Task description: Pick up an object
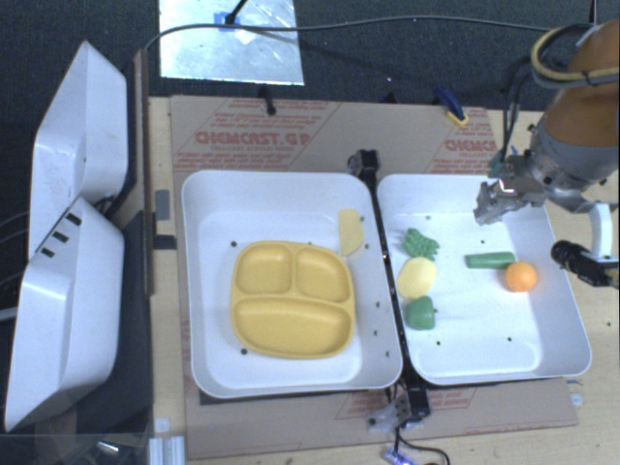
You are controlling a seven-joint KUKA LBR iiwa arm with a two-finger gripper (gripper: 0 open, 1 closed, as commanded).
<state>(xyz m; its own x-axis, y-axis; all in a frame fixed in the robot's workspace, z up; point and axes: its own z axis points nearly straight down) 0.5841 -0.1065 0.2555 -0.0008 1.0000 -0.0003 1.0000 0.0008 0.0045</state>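
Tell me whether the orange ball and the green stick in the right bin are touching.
Apart. The camera view shows bare white bin floor between the orange ball and the right end of the green stick.

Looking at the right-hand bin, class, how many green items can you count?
3. A leafy green piece sits above the yellow lemon; a green pepper lies below it; a green stick lies left of the orange.

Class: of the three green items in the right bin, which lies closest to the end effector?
The long green stick, lying beside the orange; the other two sit near the divider.
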